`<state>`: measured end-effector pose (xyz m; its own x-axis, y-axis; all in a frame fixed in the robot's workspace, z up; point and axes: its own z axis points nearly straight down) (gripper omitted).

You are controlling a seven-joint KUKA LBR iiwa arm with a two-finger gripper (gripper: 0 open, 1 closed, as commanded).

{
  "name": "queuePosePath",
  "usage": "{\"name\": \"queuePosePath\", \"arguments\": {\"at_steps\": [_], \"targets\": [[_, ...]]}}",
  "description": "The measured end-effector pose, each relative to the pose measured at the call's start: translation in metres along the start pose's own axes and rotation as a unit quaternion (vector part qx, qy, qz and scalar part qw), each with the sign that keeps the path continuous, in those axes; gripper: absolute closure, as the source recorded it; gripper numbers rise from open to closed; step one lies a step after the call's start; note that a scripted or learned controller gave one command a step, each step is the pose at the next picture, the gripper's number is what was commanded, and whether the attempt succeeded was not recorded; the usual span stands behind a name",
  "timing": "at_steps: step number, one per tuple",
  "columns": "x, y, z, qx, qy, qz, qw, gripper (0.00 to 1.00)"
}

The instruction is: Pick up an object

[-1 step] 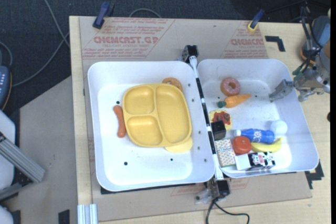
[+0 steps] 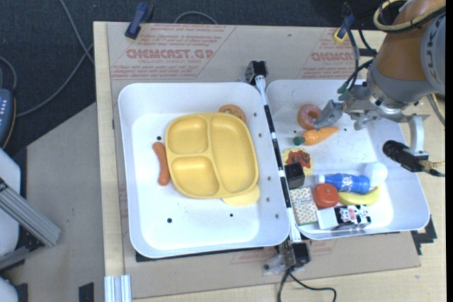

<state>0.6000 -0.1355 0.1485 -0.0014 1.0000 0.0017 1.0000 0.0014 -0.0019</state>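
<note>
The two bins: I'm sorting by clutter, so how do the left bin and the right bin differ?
The left bin holds a big yellow divided tray that fills most of its floor, while the right bin holds many small items. The left bin has an orange sausage beside the tray; the right bin has a carrot and a blue bottle. The gripper hangs over the right bin, not the left bin. Both are shallow and white.

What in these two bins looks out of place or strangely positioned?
In the left white bin, the yellow divided plastic tray sits tilted and covers other things: a pale yellow flat piece sticks out under its lower edge and a brown ring shows behind its top edge. Nothing looks spilled or broken.
</note>
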Motion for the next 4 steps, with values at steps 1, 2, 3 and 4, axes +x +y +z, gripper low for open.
{"name": "queuePosePath", "arguments": {"at_steps": [1, 2, 3, 4], "targets": [[0.041, 0.066, 0.064, -0.001, -0.001, 0.000, 1.0000, 0.00], [0.041, 0.067, 0.053, -0.003, -0.002, -0.001, 1.0000, 1.00], [0.110, 0.063, -0.037, -0.002, -0.001, -0.001, 1.0000, 1.00], [0.133, -0.001, -0.079, 0.000, 0.000, 0.000, 1.0000, 1.00]]}}
